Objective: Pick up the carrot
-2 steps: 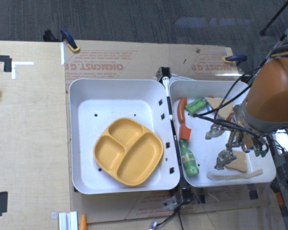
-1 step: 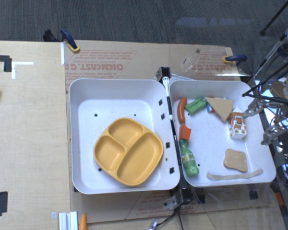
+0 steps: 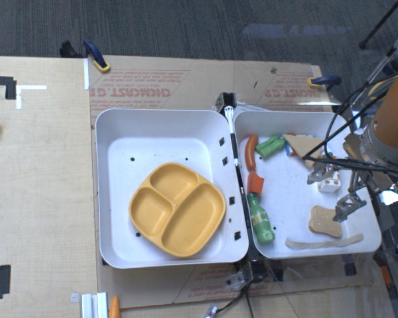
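- now, nearest the front edge of the right bin [image 3: 375, 244], a pale strip [image 3: 324, 242] and a bread slice [image 3: 326, 222] lie just beside the pincer [image 3: 348, 205]; a blind descent could close on bread instead.
- whether the pincer is open or closed, i cannot tell; nothing shows between its tips.
- along the left wall, the green bottle [image 3: 260, 220] touches the carrot [image 3: 255, 182] at its near end, so a loose grasp could catch both.
- further back, the sausage [image 3: 251, 151] and a green piece [image 3: 270, 146] crowd the carrot's far end; the wall leaves little finger room, and a slip is likely.
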